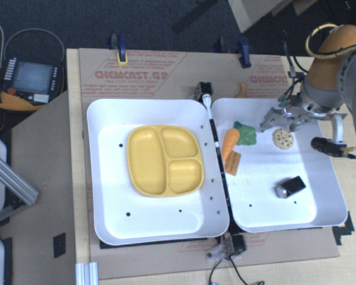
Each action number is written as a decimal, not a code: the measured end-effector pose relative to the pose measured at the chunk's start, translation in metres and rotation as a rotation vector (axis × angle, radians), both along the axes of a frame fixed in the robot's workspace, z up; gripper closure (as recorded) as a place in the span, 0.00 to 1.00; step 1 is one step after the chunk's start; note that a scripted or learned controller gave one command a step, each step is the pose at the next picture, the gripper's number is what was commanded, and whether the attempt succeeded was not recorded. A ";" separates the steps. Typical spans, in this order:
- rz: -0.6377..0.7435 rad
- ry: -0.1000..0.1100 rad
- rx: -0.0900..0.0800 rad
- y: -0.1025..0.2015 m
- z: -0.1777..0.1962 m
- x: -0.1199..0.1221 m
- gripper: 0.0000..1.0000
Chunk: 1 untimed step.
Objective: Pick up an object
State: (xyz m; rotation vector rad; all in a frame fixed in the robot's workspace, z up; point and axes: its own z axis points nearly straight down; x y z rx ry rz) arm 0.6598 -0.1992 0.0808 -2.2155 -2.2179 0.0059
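Note:
My gripper (282,122) hangs over the back of the right bin (320,212), its fingers spread open with nothing between them. A round speckled cookie (283,139) lies just in front of the fingertips, apart from them. Left of it sit a green piece (245,134), an orange carrot (230,142) and a small brown block (232,162), close together by the bin's left wall. A small black and silver object (291,187) lies nearer the front of the bin.
The left bin (107,212) holds a yellow divided plate (165,159). A ridge where the two bins meet runs down the middle. The arm enters from the right over the right bin's back corner.

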 end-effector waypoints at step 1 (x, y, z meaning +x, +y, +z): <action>0.001 -0.009 -0.004 0.000 0.016 0.003 1.00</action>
